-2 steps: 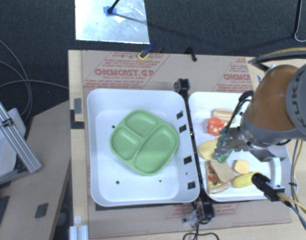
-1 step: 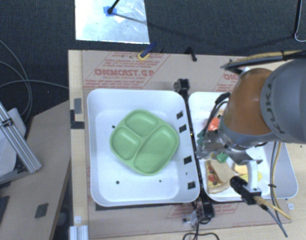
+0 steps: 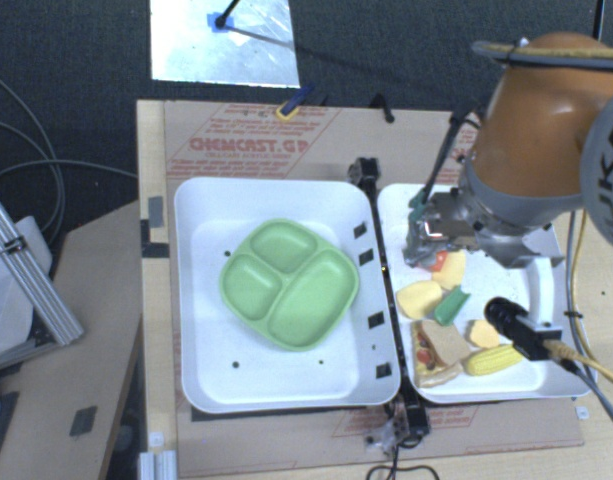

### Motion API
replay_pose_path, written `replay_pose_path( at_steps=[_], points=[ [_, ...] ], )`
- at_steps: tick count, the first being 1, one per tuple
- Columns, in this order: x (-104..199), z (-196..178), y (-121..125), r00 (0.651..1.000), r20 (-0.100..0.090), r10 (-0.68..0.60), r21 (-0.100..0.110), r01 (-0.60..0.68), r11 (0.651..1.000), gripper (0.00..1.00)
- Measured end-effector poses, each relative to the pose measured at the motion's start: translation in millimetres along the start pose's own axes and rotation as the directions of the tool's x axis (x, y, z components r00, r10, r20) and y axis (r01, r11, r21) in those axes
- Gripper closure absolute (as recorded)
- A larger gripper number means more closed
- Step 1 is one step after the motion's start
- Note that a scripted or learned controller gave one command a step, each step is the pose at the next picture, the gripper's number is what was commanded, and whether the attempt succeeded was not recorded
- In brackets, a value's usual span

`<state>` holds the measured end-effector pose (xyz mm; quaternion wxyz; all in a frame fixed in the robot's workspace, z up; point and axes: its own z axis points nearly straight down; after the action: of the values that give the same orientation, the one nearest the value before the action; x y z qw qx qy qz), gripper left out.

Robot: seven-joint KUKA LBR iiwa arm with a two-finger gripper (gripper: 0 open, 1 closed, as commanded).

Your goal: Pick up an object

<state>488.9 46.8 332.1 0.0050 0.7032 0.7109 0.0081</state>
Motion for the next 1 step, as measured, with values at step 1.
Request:
replay_pose_path(
  at_steps=[1],
  points=[
    [28.9,150.1,-1.0,1.0,0.005,0.008,0.032,-0.008,0.999,1.0]
  ],
)
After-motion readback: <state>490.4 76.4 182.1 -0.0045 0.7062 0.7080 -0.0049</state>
